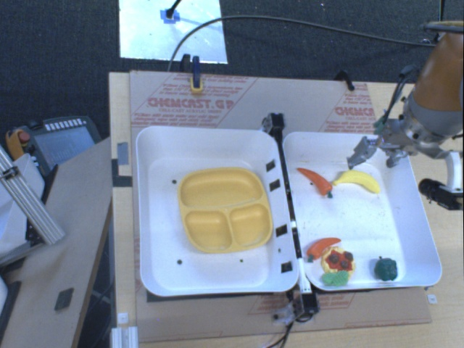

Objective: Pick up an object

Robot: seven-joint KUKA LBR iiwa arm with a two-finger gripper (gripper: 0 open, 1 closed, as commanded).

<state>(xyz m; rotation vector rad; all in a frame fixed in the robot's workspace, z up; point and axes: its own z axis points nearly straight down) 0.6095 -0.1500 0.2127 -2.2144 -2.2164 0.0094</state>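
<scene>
The gripper (373,149) sits at the upper right of the frame, over the far part of the right bin (406,216). Its fingers are small and blurred against the white, so I cannot tell whether they stand wide or narrow; nothing shows between them. The arm (438,85) above it is cut off by the right edge of the frame.

Just below the gripper lies a yellow banana (358,180), close to the fingertips, though whether they touch is hard to make out. Beside it to the left is an orange carrot (315,180), its tip nearly meeting the banana. Along the near edge of the same bin lie a red pepper (322,246), a small pizza slice (337,262) with something green at its lower edge, too small to name, and a dark green lump (386,268), perhaps broccoli, well apart to the right.

The left bin (156,194) holds a yellow tray (223,209) with three compartments, all bare. At the left edge of the frame a control pendant (61,143) is partly cut off.
</scene>
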